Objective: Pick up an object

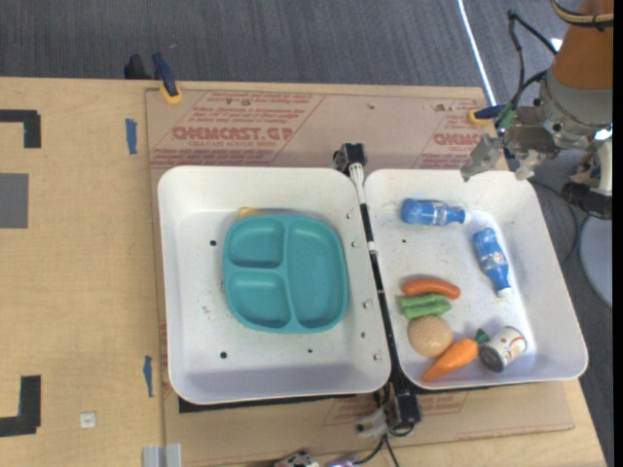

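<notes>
While the gripper (498, 157) hangs over the far rim of the right bin (557, 290), nothing is under it and nothing is in it. Too blurry to say whether it is released or clenched: cannot tell.

Candidates all lie in the right bin:
- bottle (433, 212), on its side near the far wall, closest to the gripper
- second bottle (492, 259), also on its side, near the right wall
- red piece (430, 287) and green piece (425, 305), touching each other
- bun (429, 335), carrot (453, 358) and can (501, 348), packed at the near end

The left bin (185, 290) has a teal tray (287, 270).

Risks, as judged from this layout:
- Straight descent from here likely lands on the bin rim or bare floor, an empty close.
- Both bottles are round and lying down; a grip along the length could make them roll or squirt out.
- The second bottle is near the wall, so one jaw may hit the wall.
- The near cluster is tight; going for the carrot may bump the can or bun, or catch two things.
- The red and green pieces are low and thin, easy to close above.
</notes>
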